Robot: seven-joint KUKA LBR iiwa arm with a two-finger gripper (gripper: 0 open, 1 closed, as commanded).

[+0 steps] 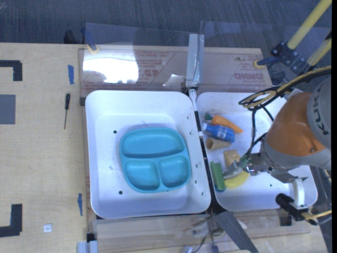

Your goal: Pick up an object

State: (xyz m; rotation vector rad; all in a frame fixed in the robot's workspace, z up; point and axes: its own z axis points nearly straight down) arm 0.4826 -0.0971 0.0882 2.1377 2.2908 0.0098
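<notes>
Gripper (235,168) low in right bin (263,194), over yellow item (237,180); finger state unclear.

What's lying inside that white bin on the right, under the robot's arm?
In the right bin lie a carrot, a blue can, a tan block, a green piece and something yellow. The arm covers the bin's right part.

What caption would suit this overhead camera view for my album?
Robot arm's gripper reaching among small objects in the right bin; a blue divided tray sits in the left bin.
</notes>
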